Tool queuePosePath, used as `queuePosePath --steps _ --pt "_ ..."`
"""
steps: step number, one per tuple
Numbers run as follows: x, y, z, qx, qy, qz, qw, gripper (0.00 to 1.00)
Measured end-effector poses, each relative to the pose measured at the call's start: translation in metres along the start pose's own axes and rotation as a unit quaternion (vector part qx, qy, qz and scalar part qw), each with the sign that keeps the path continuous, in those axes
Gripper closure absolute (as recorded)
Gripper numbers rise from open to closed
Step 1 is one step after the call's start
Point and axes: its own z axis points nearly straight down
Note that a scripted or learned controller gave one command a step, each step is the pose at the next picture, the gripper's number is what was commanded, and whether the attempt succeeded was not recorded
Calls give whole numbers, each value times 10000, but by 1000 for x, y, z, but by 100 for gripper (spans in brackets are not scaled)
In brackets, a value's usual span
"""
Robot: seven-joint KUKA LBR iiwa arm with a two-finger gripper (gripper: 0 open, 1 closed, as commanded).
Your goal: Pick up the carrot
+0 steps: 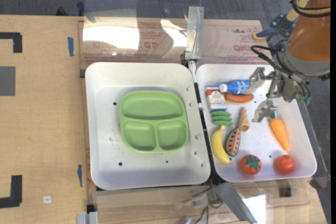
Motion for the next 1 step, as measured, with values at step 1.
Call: queuePosePath --steps 1 --pt "1 -27 109 7 -30 -1327 9912 0"
